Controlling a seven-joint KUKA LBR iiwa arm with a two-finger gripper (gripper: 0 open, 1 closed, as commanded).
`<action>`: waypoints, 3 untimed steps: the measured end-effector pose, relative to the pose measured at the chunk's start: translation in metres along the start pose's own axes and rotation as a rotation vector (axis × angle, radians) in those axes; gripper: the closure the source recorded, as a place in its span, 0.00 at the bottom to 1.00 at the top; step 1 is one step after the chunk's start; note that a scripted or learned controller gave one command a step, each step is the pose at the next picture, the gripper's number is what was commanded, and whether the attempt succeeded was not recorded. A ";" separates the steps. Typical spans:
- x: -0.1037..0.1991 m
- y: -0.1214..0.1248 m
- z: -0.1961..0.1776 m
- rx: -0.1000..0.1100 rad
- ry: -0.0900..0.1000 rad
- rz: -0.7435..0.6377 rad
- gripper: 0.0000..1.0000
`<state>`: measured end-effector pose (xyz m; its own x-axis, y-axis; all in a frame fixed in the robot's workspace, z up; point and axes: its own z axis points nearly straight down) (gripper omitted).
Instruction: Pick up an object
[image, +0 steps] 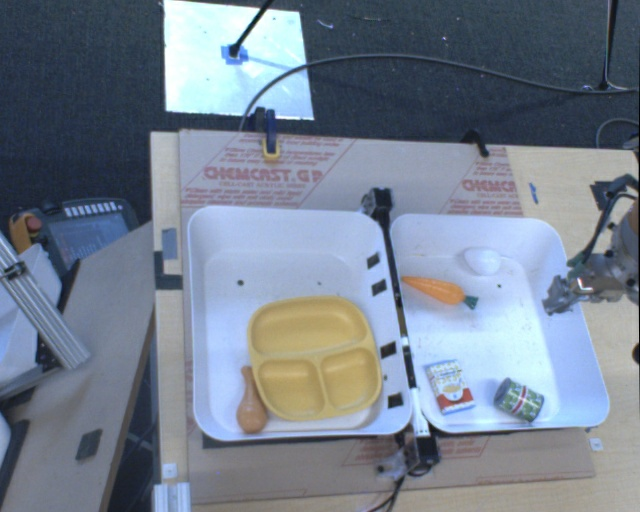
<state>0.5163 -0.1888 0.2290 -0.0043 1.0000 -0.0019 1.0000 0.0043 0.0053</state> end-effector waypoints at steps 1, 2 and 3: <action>0.051 0.018 -0.009 0.002 0.002 -0.005 1.00; 0.095 0.036 -0.009 0.001 0.003 -0.006 1.00; 0.146 0.044 -0.017 0.003 0.003 -0.005 1.00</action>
<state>0.5597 -0.0424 0.2460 -0.0098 1.0000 0.0013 0.9999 0.0098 0.0026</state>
